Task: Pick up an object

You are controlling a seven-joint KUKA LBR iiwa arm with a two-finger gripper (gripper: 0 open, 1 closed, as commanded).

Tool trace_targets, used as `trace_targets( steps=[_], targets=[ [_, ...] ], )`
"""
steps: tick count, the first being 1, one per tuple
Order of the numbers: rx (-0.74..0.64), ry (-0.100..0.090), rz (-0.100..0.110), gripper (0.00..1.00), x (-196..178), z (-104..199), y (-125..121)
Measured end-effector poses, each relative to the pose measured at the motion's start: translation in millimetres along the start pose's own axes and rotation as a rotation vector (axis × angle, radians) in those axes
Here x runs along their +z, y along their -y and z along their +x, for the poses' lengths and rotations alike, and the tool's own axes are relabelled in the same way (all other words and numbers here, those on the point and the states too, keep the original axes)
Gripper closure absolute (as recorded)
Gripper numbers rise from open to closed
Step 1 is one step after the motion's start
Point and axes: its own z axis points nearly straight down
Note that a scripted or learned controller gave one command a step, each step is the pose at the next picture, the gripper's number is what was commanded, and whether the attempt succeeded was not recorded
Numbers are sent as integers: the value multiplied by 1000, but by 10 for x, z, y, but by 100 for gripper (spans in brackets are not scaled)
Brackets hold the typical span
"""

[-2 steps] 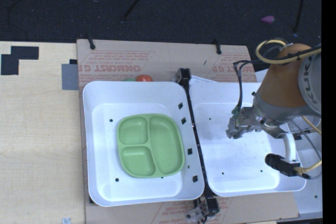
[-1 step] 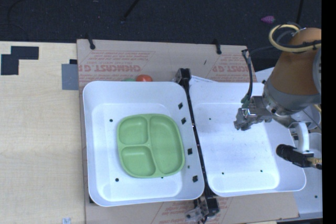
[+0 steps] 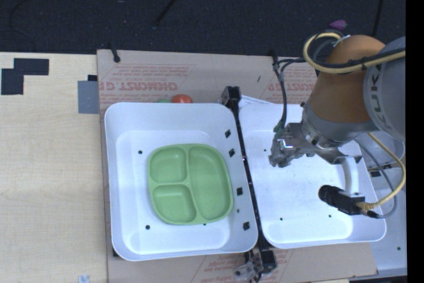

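We see the gripper low over the right bin, near its left wall; we cannot tell whether it is spread or closed, and we see nothing in its grasp. The green divided plate lies flat in the left bin, well apart from it. A small red object sits just behind that bin's far rim.

The grey arm comes in from the right edge of the frame, its orange band at upper right. The gripper points down-left, just right of centre.
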Motion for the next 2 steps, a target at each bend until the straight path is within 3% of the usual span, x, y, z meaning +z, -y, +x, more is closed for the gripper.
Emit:
trace_targets(
  steps=[2],
  targets=[
    [0, 1, 0, 100, -150, 1087, 88]
  ],
)
